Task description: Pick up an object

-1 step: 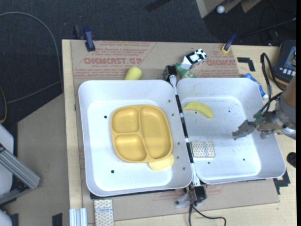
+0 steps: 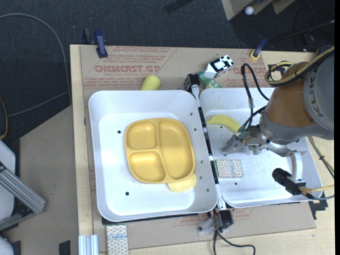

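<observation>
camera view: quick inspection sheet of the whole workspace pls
surface: bench, cardboard top, left bin and right bin side by side
job's things: yellow divided plate in left bin; yellow curved piece and patterned packet in right bin
clutter: yellow lump and black-and-white item on bench behind bins
grippers: gripper low in right bin, between curved piece and packet
cables: grey cable looping on floor, left
surroundings: dark carpet

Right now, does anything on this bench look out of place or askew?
Yes. Three things lie on the bench outside the bins: a yellow lump behind the left bin, a black-and-white toy behind the right bin, a patterned packet at the front edge. A pale yellow piece pokes out under the plate.
</observation>
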